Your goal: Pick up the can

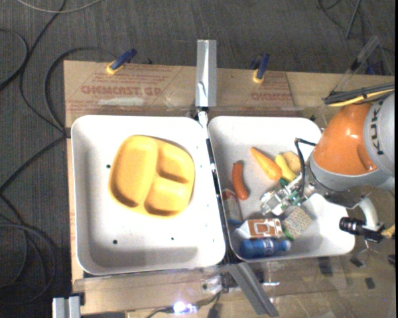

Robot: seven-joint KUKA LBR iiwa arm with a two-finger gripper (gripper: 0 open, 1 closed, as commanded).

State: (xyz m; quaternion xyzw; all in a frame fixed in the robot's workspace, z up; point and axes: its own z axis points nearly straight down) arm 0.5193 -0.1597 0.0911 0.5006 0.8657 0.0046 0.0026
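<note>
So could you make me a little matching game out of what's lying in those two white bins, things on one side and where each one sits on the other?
Things:
1. yellow divided tray
2. blue bottle
3. orange carrot-shaped piece
4. red-orange sausage-shaped piece

Places:
A. along the near edge of the right bin, lying on its side
B. in the left bin
C. in the right bin, closest to the divider between the bins
D. in the right bin, toward its far side, beside a yellow piece

Pairs: 1-B, 2-A, 3-D, 4-C
</note>
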